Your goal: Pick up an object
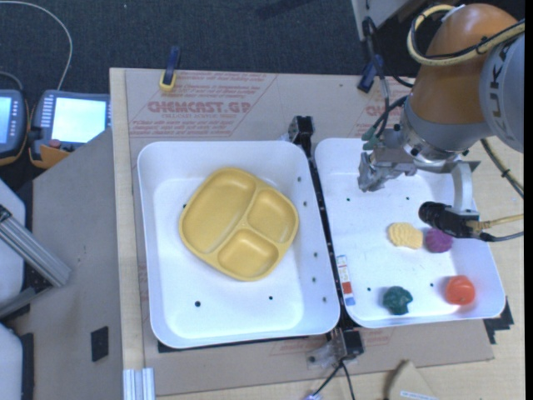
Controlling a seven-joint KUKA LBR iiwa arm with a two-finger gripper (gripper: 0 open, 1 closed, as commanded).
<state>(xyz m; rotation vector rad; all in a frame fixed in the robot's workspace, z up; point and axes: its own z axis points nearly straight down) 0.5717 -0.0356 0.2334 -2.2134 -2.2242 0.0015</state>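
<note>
Camera view shows two glossy white plastic bins: the left bin (158, 248) carries one smooth yellow plate (239, 222), rounded-square with three moulded compartments. The right bin (350, 223) holds four small objects near its lower right: a pale yellow ridged piece (405, 236), a purple lump (439, 241) just beside it, a knobbly dark green piece (397, 299) and a round orange-red one (459, 290). One grey metal gripper (372, 176) hangs over bare floor in the right bin's upper part, apart from all four; whether it is open or clenched cannot be told.
</note>
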